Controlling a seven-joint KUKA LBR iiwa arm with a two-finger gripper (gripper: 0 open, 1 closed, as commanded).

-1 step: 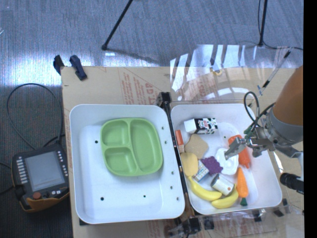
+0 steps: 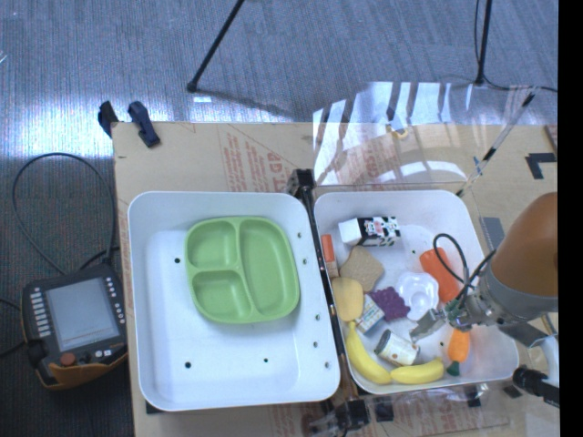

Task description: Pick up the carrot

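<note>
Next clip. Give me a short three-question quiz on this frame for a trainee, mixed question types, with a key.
1. True or false: the carrot lies in the right bin.
2. What sits in the left bin? A) a banana B) a green divided plate C) a milk carton
3. Fill in: the banana lies along the right bin's ___ edge.

Key: 1 true; 2 B, the green divided plate; 3 near (bottom). The gripper is just beside the carrot.

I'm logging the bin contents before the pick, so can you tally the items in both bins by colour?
Green: 1, divided plate
Orange: 2, carrot and orange piece
Yellow: 1, banana
Purple: 1, grapes
Tan: 2, bread slice and pale roll
White or mixed: 4, milk carton, white cup, can, small packet
Total: 11
</note>
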